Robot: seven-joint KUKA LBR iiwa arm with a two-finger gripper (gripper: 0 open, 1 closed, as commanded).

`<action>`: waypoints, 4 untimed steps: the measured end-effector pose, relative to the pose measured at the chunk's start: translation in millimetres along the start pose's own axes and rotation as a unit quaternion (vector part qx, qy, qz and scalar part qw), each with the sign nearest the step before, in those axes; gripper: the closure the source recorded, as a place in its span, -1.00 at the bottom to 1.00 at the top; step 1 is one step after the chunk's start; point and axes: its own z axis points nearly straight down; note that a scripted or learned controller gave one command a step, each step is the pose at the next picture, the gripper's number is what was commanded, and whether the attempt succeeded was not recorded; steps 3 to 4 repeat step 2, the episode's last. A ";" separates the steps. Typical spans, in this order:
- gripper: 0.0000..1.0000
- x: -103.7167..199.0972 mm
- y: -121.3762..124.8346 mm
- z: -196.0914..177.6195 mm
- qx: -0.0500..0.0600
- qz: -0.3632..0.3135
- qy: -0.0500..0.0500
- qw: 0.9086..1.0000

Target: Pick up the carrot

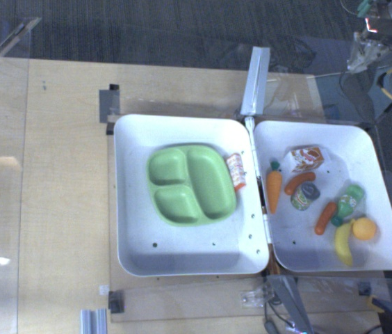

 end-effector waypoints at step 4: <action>1.00 -41.7 -25.9 92.1 0.017 0.085 0.012 0.996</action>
